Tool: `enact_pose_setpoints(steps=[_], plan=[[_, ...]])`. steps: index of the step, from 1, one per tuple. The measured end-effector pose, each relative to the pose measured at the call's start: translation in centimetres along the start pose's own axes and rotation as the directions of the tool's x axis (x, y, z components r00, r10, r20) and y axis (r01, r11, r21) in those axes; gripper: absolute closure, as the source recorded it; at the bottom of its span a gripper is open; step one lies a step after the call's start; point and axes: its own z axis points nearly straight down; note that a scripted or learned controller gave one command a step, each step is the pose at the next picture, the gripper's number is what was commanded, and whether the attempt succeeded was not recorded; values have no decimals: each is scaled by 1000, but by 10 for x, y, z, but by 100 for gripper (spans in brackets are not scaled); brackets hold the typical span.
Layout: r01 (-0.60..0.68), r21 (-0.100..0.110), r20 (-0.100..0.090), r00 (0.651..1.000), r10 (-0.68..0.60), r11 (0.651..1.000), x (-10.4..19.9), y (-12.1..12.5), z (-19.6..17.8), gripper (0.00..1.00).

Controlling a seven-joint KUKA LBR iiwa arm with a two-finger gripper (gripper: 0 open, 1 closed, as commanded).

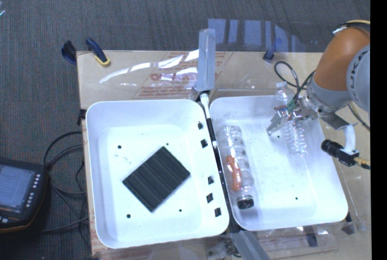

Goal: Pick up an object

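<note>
Bench: left bin [103, 126] holds black pad [156, 178]; right bin [326, 192], bottle [238, 167].

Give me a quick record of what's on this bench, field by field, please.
left bin: holds a dark ribbed pad, lying flat and turned at an angle
right bin: holds a clear bottle lying along its left side, cap toward the near edge, something orange inside
arm: reaches in from the right over the right bin's far corner
hand: low over the right bin, apart from the bottle; whether it grips anything cannot be told
clamps: at the bench's far left corner
</note>
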Motion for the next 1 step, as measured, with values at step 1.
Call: enact_pose_setpoints(steps=[1], plan=[[31, -1, 3, 1000, -31, 1000, 54, 8, -97, 100]])
